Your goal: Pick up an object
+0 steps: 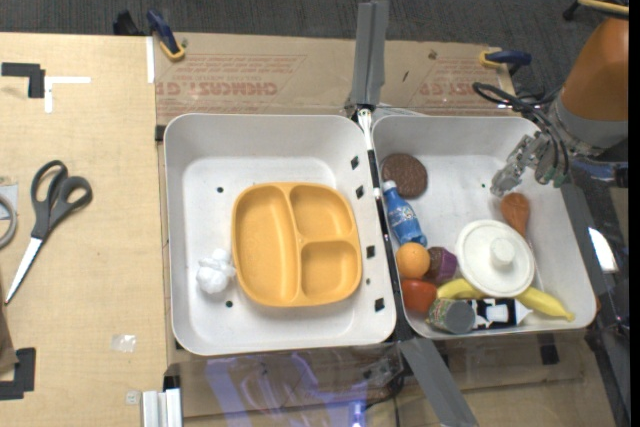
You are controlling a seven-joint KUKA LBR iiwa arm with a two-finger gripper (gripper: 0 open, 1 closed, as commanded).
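R bin (470, 130) back floor open; front jammed w/ white lid (495, 257), banana (540, 300), fruit

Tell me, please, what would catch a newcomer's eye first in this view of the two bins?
Most likely the yellow divided tray, which sits in the middle of the left bin with a small white crumpled object beside it. Next comes the cluster along the right bin's near side: a white lidded bowl, a banana, an orange and a blue bottle. The gripper hangs over that bin's far right.

The wooden bench (90, 315) bears two white bins (180, 215), scissors (45, 215) and cardboard (260, 80).
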